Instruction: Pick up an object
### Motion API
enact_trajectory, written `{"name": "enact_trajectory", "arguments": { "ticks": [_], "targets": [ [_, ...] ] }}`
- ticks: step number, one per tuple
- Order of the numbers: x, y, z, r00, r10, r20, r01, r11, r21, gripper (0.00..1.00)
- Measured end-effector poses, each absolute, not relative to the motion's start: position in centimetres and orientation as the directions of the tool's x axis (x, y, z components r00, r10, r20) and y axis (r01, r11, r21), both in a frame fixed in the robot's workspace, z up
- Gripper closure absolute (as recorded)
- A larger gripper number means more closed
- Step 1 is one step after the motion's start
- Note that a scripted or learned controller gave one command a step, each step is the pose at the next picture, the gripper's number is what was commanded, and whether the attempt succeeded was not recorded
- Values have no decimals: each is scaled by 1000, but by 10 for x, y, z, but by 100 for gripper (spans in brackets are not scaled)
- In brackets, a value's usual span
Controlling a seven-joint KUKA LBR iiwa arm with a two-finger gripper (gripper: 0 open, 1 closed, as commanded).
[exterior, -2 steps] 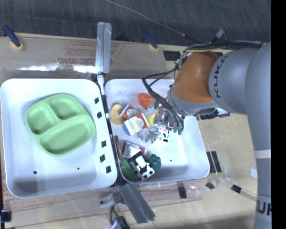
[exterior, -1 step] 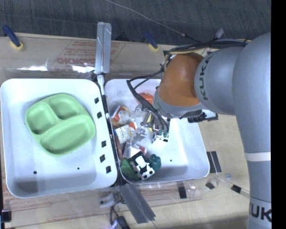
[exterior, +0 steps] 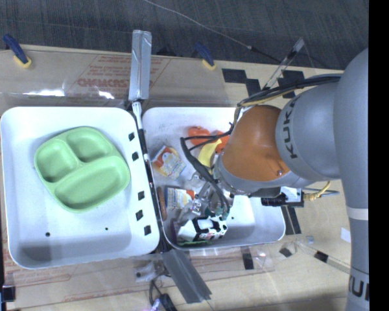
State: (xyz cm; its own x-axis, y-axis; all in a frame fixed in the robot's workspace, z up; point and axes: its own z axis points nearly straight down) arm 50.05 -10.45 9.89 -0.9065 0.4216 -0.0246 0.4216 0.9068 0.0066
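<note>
- Arm (exterior: 311, 141) reaches into the right bin (exterior: 272, 229) — gripper (exterior: 207, 206) low over the clutter at lower centre, placed to grab.
- Open or closed — cannot tell.
- Green tray (exterior: 82, 167) lies in the left bin (exterior: 19, 193).

Bench (exterior: 52, 76) bearing two white bins (exterior: 19, 193)

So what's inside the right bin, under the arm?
The right bin holds a snack packet, something orange, a yellow piece and a black-and-white item by the gripper. The arm covers whatever lies beneath it.
</note>
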Motion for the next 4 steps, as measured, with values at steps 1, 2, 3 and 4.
{"name": "enact_trajectory", "arguments": {
  "ticks": [1, 2, 3, 4],
  "targets": [
    [512, -97, 93, -884, 468, -5, 468, 884, 1, 0],
    [556, -100, 92, -897, 442, 0, 442, 897, 0, 0],
    [485, -94, 92, -845, 535, -2, 535, 845, 0, 0],
    [486, -92, 101, -850, 527, -2, 527, 850, 1, 100]
  ]
}}
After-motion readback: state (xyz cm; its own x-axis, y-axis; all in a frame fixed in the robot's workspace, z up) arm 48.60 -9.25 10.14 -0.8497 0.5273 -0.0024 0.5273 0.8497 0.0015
